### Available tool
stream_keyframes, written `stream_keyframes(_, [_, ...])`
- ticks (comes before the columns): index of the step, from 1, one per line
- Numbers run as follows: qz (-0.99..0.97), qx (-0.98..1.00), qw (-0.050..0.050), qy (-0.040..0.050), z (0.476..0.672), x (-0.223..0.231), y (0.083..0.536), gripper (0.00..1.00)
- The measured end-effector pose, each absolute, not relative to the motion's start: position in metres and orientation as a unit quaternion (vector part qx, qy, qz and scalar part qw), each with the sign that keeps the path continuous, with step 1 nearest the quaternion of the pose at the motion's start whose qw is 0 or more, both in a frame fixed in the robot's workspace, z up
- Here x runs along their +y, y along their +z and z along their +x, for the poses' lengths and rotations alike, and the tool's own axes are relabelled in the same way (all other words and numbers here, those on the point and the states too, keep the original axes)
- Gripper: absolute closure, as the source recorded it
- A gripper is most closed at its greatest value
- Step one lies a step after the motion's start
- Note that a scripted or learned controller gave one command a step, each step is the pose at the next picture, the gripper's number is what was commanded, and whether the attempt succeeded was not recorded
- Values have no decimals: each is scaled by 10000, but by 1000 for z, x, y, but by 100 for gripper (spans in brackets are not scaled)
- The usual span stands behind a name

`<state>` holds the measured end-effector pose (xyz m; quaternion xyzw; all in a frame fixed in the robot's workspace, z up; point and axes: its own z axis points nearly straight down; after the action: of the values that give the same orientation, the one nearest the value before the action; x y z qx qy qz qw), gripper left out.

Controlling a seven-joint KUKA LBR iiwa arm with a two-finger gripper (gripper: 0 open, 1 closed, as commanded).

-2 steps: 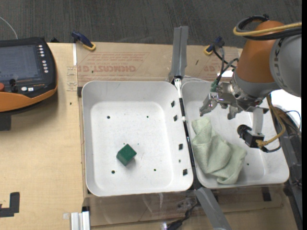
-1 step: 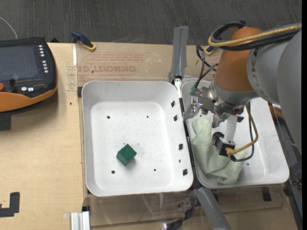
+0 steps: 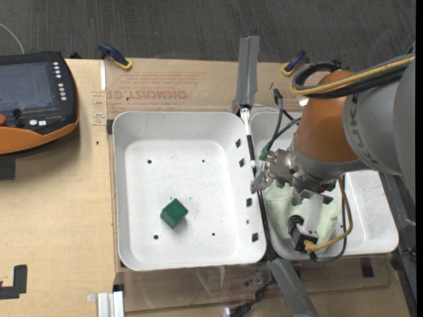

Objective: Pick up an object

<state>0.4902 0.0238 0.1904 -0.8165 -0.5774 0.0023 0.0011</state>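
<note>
A small green cube (image 3: 174, 213) lies in the left white bin (image 3: 132, 134), towards its front left and apart from the walls. A pale yellow-green soft thing (image 3: 279, 207) lies in the right white bin (image 3: 370, 233), against that bin's left wall. My gripper (image 3: 287, 187) points down into the right bin directly over this soft thing, and the wrist hides its tips. The grey arm with its orange band (image 3: 327, 127) covers most of the right bin.
A teach pendant (image 3: 30, 104) rests on the bench at the far left. A grey upright post (image 3: 248, 71) stands at the back between the two bins. Blue clamps (image 3: 115, 55) hold a cardboard sheet (image 3: 158, 88) behind the bins.
</note>
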Motion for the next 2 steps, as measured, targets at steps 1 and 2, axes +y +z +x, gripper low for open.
stream_keyframes(1, [-8114, -5845, 3, 14, 499, -21, 191, 0])
stream_keyframes(2, [-8113, -5846, 5, 14, 499, -21, 191, 0])
